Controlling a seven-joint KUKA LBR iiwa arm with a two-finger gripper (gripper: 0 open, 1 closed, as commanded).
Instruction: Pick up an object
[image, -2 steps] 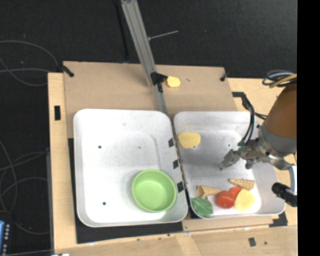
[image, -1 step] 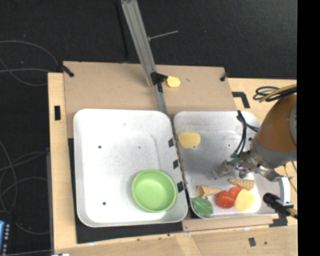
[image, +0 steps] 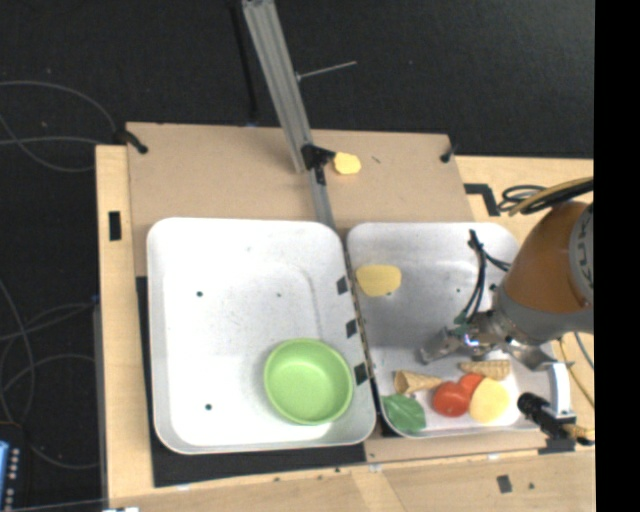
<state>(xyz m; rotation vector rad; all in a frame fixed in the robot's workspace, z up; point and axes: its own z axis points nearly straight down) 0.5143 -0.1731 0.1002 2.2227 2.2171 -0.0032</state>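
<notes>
My gripper (image: 440, 349) hangs low in the right bin (image: 420, 250), near its front right part, reaching in from the right under the orange-banded wrist (image: 548, 268). Just in front of it lie a tan cone (image: 415, 381), a red tomato-like piece (image: 451, 399), a pale yellow round piece (image: 489, 402) and a green leaf-shaped piece (image: 404, 411). Another tan ridged piece (image: 487, 369) lies right beside the gripper. A flat yellow piece (image: 378, 279) rests at the bin's left side, apart from the gripper. I see nothing held.
A green bowl (image: 308, 381) sits in the front right part of the left bin (image: 215, 290). A small yellow item (image: 347, 164) lies on the board behind the bins, beside a slanted metal post (image: 285, 90). Cables run along the right bin's right edge.
</notes>
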